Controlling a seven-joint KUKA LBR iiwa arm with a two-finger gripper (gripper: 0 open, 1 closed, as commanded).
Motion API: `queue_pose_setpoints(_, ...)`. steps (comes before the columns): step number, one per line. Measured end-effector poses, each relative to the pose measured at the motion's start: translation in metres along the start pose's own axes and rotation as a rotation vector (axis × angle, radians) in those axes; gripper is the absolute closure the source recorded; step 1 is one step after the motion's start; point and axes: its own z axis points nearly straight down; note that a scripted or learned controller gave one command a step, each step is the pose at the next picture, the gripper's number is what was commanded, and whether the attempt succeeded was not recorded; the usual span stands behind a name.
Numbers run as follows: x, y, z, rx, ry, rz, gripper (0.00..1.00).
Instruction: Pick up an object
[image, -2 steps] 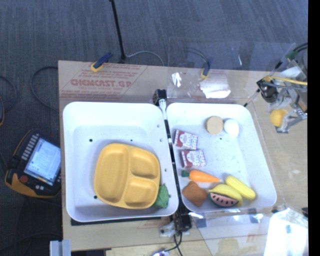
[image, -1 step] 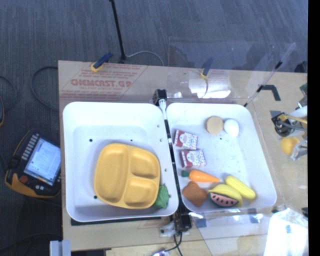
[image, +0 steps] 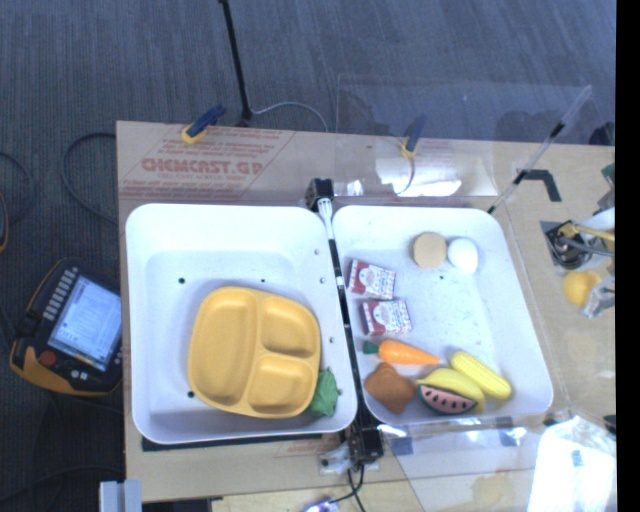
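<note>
Left bin (image: 160, 300): one yellow tray (image: 255, 350) — one green leaf (image: 326, 393) beside it
Right bin (image: 500, 300): two red packets (image: 378, 297), one carrot (image: 407, 352), one corn cob (image: 481, 373), one watermelon slice (image: 446, 398) — one white egg (image: 462, 254)

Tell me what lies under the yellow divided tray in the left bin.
A green item pokes out from beneath the yellow divided tray at its lower right corner, resting on the left bin floor. The tray covers most of it, so its identity and anything else beneath stay hidden.

Off my desk's left edge, an orange-and-black handheld pendant with a lit screen (image: 72, 328) sits on the grey carpet (image: 60, 80), black cables (image: 85, 165) nearby.
</note>
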Motion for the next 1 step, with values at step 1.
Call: queue_pose_setpoints(1,0.0002,-0.0005,-0.0076,0.003,-0.005,-0.002,1.00)
